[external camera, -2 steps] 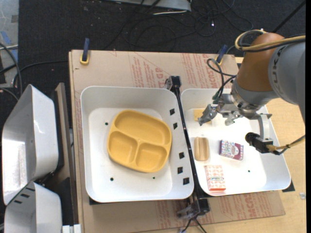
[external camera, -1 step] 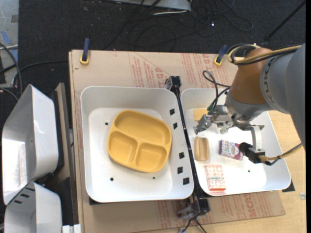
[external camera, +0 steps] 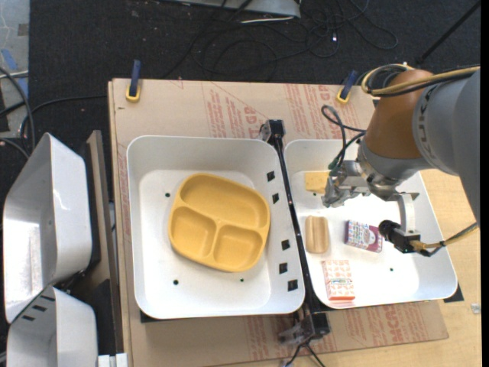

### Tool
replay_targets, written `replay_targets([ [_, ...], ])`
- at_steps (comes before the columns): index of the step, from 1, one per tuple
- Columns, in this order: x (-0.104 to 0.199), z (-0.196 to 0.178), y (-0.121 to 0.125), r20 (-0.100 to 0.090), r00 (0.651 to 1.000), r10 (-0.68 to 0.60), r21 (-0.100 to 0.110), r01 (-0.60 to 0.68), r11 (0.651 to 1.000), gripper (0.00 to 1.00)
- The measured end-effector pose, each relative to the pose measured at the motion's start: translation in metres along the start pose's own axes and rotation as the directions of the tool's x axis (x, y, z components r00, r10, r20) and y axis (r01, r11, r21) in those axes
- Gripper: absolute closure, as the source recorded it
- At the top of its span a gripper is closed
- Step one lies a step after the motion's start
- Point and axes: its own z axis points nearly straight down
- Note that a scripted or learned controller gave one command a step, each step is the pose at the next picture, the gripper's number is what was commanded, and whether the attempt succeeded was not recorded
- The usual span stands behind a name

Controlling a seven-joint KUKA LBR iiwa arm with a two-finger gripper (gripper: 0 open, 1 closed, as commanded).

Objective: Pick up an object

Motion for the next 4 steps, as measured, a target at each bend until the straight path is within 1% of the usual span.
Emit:
replay_targets([
  [2, 0.001, -0.127, 0.002, 0.002, 1.0, -0.008, -0.007, 0.008, 1.0, 1.0],
  [3, 0.001, -0.18, 0.003, 0.001, 1.0, -0.009, -0.005, 0.009, 1.0, 1.0],
  [4, 0.044, -0.172, 0.003, -0.001, 1.0, -0.012, 0.001, 0.012, 1.0, 1.0],
])
